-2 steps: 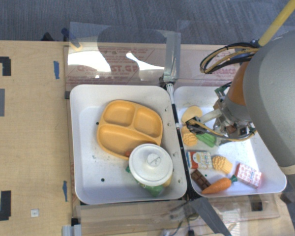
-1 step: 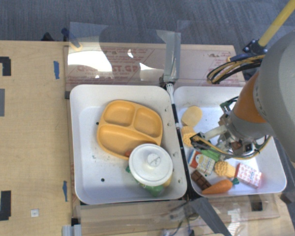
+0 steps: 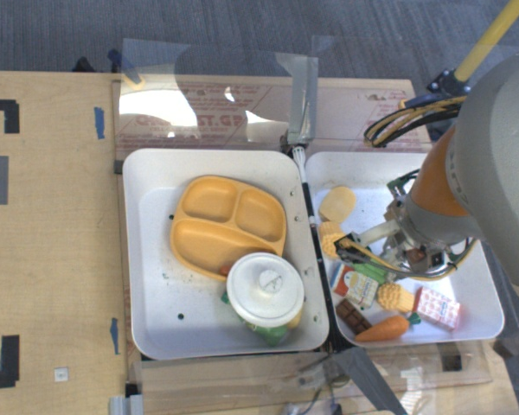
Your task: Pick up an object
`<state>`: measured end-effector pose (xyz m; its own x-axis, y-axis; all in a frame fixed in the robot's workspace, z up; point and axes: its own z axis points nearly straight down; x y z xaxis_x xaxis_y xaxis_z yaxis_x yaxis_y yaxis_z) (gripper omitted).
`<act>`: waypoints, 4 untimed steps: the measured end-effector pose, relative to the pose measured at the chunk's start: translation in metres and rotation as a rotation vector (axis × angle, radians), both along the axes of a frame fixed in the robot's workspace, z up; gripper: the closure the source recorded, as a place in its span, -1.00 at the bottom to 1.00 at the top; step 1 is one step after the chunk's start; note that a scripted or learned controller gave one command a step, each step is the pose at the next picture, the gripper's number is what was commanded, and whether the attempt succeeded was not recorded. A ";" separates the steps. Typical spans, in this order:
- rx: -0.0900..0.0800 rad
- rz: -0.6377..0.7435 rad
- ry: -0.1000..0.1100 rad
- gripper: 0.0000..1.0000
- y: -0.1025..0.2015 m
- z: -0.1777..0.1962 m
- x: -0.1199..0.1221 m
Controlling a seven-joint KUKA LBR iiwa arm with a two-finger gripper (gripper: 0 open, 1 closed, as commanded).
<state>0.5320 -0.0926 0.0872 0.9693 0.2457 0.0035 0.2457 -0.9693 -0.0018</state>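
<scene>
The approach step is judged to be in hand: the claw (image 3: 404, 251) is seen low over the middle of the shallow white right-hand bin (image 3: 489, 314), among a heap of toy food, and nothing can be made out in its grasp. Whether the claw is open or closed cannot be told, since the wrist hides it.

The likeliest target is judged to be the small printed cardboard carton (image 3: 361, 288), which lies flat just beside the claw, on the side toward the left-hand bin. Its long axis appears to run from the bin's back toward its front, slightly slanted, though which end is the top cannot be read.

An orange plastic carrot (image 3: 382, 328) is laid against the front wall, its length along that wall and its narrow end toward the left-hand bin.

For the next move, a short shift over the carton and a descent across its narrow width would be called for, with the yellow ridged block (image 3: 395, 297) touching it to be avoided
</scene>
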 end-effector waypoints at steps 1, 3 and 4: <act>0.000 0.000 0.000 -1.00 0.000 0.000 0.000; 0.000 0.000 0.000 -1.00 0.000 0.000 0.000; 0.000 0.000 0.000 -1.00 0.000 0.000 0.000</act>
<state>0.5320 -0.0927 0.0871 0.9693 0.2457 0.0036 0.2457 -0.9693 -0.0014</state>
